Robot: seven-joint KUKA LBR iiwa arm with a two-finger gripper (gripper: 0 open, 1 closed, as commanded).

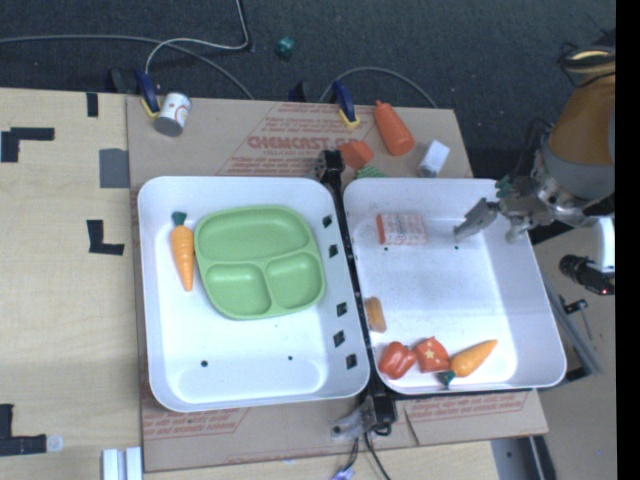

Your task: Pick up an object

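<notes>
Camera view: we see the gripper [487,218], fingers spread and holding nothing, over the right bin [520,298] near a packet [401,230]; peppers [413,357] lie well apart.

The arm [580,138] reaches in from the right, end effector [490,218] angled downward.

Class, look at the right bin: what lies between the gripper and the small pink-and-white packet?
Nothing: in the camera view, only bare white bin floor separates the gripper from the packet.
</notes>
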